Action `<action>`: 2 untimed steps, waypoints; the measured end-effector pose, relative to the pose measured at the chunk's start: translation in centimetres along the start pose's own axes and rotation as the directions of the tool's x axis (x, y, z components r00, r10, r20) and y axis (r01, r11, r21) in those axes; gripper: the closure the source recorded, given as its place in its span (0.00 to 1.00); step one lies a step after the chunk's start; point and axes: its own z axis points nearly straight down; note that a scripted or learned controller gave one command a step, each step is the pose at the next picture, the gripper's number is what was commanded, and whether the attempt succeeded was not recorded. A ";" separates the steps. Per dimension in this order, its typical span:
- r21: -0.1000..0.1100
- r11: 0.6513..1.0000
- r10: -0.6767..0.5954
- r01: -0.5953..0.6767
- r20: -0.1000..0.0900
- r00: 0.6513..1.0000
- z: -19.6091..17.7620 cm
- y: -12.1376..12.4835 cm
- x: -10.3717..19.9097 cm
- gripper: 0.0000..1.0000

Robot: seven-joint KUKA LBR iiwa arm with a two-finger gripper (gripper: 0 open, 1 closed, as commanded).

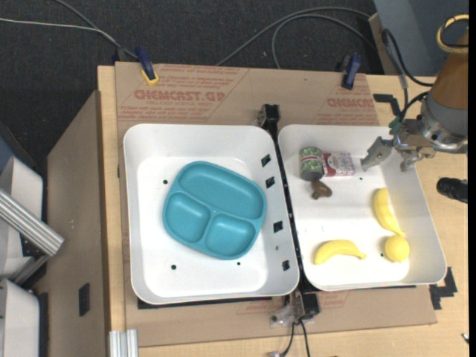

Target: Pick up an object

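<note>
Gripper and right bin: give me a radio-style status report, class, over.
Gripper open, fingers spread above right bin's far edge, holding nothing. Can nearest, lying on its side. Bananas and lemon untouched. Nothing blocking.

The bench (89,199) is topped with a brown cardboard sheet (245,88) printed in red and held at its far edge by two clamps (149,69). Two white bins lie on it side by side, touching: left bin (141,222), right bin (424,236).
</note>
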 end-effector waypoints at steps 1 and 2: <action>-0.015 1.000 -0.004 0.004 0.003 1.000 -0.9 0.3 0.1 0.00; -0.011 1.000 -0.003 0.003 0.002 1.000 3.5 -0.2 -0.1 0.00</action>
